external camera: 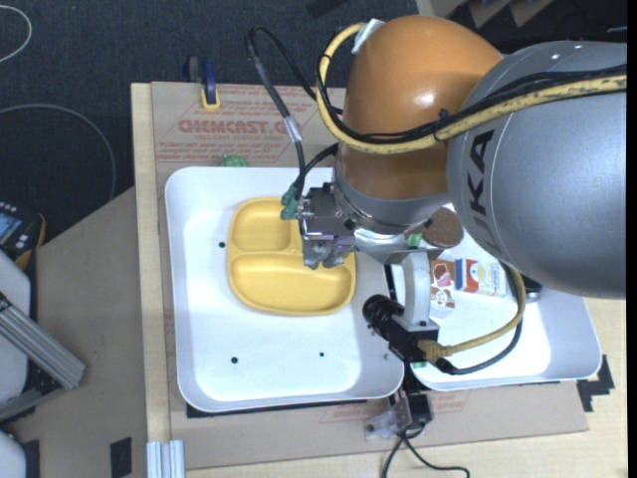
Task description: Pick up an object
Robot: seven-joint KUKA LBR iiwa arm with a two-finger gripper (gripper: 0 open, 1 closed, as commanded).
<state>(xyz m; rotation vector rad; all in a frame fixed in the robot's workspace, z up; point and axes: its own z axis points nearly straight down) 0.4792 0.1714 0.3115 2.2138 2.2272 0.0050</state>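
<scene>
Camera view, from above the bench: the arm [478, 137] reaches in from the right and hangs low over the left bin [199, 267], its orange wrist band hiding much of the middle of the scene. The gripper [320, 249] sits at the right edge of a yellow tray [269, 267], a shallow dish with two compartments that lies toward the far side of that bin. You are looking at the grasp step, by the look of it: the tool is down at the dish's rim, near the divider between the compartments. Whether it stands wide or narrow, you cannot tell, since the wrist body covers it from this angle, and nothing shows the dish caught in it. Treat the dish as resting in the bin, not as picked.

In the right bin [567, 357], just beside the arm, lies a small carton [468, 279] with red and white print, partly hidden under the wrist and its cables.

Your next move calls for a firm close on the thin rim, then a straight lift. The rim is shallow and smooth, so a slip is likely; watch for the dish to tilt or stay behind as the arm rises, and judge the pick only once it is clear of the bin floor.
</scene>
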